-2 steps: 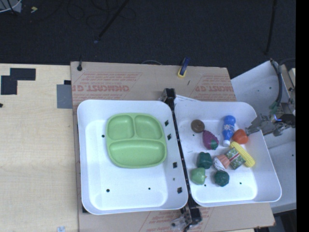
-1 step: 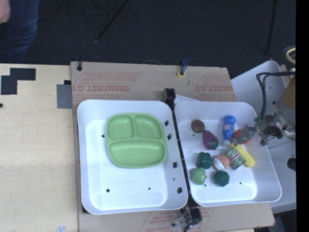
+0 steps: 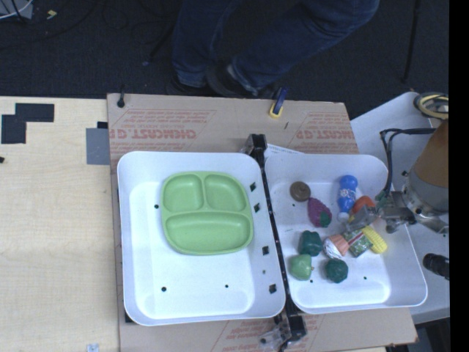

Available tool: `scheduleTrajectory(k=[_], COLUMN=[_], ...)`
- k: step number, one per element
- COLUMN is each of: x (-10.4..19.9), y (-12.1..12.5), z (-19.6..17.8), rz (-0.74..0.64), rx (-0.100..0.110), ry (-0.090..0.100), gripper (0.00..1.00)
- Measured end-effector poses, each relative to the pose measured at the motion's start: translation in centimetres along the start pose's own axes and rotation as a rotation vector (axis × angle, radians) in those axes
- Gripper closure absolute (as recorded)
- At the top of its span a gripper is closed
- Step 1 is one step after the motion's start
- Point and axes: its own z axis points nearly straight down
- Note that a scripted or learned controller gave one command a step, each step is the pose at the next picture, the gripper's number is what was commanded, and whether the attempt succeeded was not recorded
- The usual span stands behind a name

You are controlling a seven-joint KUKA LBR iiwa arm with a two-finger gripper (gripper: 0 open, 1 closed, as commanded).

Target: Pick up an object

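Arm enters from the right edge; grey body with orange band visible at far right. Gripper (image 3: 386,213) sits low at the right rim of the right-hand shallow white plastic bin (image 3: 366,295). Metal parts of the claw are small and blurred against the bin wall; cannot tell how far it is parted, and cannot tell whether anything sits in it. A small orange-red rounded object (image 3: 363,205) lies just beside the claw, to its left; contact not resolvable.

Right bin contents, all loose toys in the bin's middle and right part:
- blue and white small bottle-shaped object (image 3: 346,190), near the orange-red one
- brown round disc-like object (image 3: 300,191)
- magenta oval object (image 3: 319,212)
- dark green lumpy object (image 3: 310,242)
- light green rounded object (image 3: 300,267)
- dark teal round object (image 3: 336,270)
- a cluster of a yellow block (image 3: 375,240) touching a multicoloured wrapped packet (image 3: 349,244)

Left shallow white plastic bin (image 3: 139,270) holds a light green three-compartment plastic tray (image 3: 207,213), lying flat, upper middle of the bin.

Both bins rest on a brown printed cardboard sheet (image 3: 183,127) over a pale wooden bench top (image 3: 51,233). A yellow and blue clamp (image 3: 278,103) grips the cardboard's far edge. Beyond the bench: dark carpet (image 3: 80,42) and a person in dark blue clothing (image 3: 278,28), standing.
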Motion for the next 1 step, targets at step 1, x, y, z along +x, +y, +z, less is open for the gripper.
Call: scheduleTrajectory(k=[1], x=[0.6], y=[0.83], z=[5.92], rz=[-0.003], rx=[-0.002], ry=[0.0], gripper=[0.0])
